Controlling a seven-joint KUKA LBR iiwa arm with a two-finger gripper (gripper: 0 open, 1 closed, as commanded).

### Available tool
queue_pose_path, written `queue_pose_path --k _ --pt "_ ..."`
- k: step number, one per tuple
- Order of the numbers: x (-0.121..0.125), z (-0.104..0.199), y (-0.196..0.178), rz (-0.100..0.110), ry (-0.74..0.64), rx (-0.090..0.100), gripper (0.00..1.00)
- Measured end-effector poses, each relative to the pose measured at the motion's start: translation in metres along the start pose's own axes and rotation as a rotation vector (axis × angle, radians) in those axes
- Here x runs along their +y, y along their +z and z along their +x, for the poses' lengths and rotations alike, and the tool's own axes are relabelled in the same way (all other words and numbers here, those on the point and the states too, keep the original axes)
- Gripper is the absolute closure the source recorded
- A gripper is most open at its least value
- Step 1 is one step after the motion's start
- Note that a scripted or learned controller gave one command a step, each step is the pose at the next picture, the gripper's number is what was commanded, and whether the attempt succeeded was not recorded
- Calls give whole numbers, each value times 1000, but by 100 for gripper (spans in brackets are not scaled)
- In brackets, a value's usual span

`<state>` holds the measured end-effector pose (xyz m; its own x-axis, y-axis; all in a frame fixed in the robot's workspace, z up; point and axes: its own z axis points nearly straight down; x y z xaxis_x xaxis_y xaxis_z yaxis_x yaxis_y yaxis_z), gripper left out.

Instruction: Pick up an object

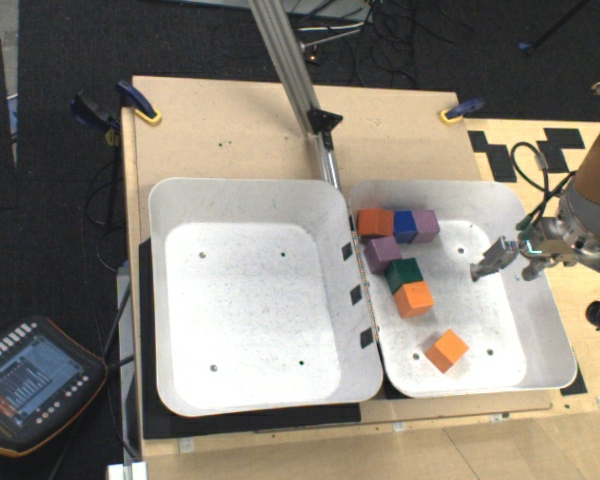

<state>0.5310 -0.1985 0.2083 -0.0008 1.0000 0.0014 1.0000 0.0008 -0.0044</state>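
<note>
Two shallow white bins sit side by side on the tabletop (240,118). Left bin (245,293): bare floor. Right bin (500,313): seven blocks. Arm (590,193) enters from the right, with the pincer (495,260) over the right bin's right half, above bare floor. Pincer state: cannot tell how far open; nothing seen between its tips.

Cluster at the right bin's left side: orange block (374,222), blue block (405,225) and purple block (426,224) in a row; below them a second purple block (382,253), a green block (405,273), then an orange block (413,299). One more orange cube (446,351) lies apart, near the front edge.

Progress: no pick made. All blocks rest on the bin floor. Judgement: approach, closure and lift all remain.
</note>
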Motion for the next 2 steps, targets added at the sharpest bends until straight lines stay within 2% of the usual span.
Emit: queue_pose_path --k 1,2 --pt "1 0 -2 -5 0 -2 0" --pt "8 -7 53 0 1 -1 0"
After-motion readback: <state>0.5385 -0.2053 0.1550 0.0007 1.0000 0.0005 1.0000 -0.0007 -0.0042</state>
